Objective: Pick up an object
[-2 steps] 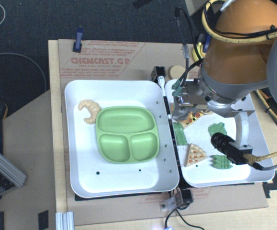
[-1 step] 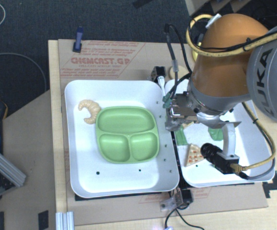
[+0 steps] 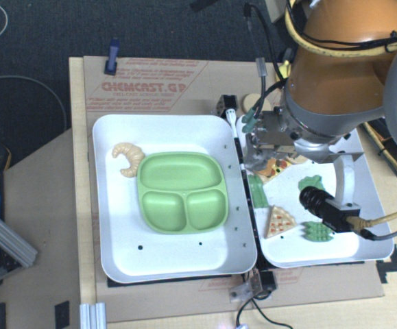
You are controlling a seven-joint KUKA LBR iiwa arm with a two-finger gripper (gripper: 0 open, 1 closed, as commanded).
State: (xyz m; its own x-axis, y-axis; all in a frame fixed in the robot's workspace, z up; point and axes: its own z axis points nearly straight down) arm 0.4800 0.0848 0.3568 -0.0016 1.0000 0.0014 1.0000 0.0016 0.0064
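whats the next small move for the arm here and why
Probably a short straight descent into the right bin. The gripper sits over that bin's upper left corner, where an orange-patterned piece lies just beneath it. The pizza slice and green toys lie further down the bin, so the corner piece looks like the nearest target.

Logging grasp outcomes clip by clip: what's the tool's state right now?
Tool: cannot be told; it sits low over the right shallow white bin's near-left corner, hidden under the grey-and-orange arm.

Green tray (image 3: 182, 199) — tan croissant (image 3: 129, 157) — white bins (image 3: 116, 204).
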